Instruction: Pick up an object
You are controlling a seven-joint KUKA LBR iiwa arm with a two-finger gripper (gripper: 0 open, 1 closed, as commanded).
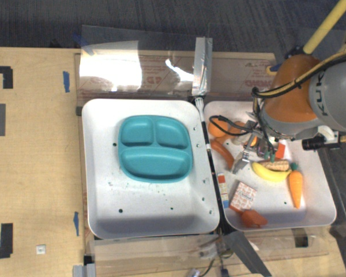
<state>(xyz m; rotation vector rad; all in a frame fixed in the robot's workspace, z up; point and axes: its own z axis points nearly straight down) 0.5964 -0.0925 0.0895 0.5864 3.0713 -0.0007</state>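
The right bin (326, 212) holds several small objects. My gripper (241, 161) hangs low over the bin's left middle, pointing down and to the left. Its tip is just left of a yellow banana (270, 172) and right of an orange sausage-shaped piece (221, 149). An orange carrot (296, 188) lies to the right of the banana. A white and pink packet (243, 196) sits below the gripper, and a red piece (252, 217) rests near the front wall. Nothing shows as held.
The left bin (104, 206) bears a teal divided plate (155, 146). Black cable loops (228, 122) and another orange piece (215, 129) lie at the right bin's back left. The divider (207, 154) between the bins runs close to the gripper's left. The arm's orange band (291, 91) looms over the back right.
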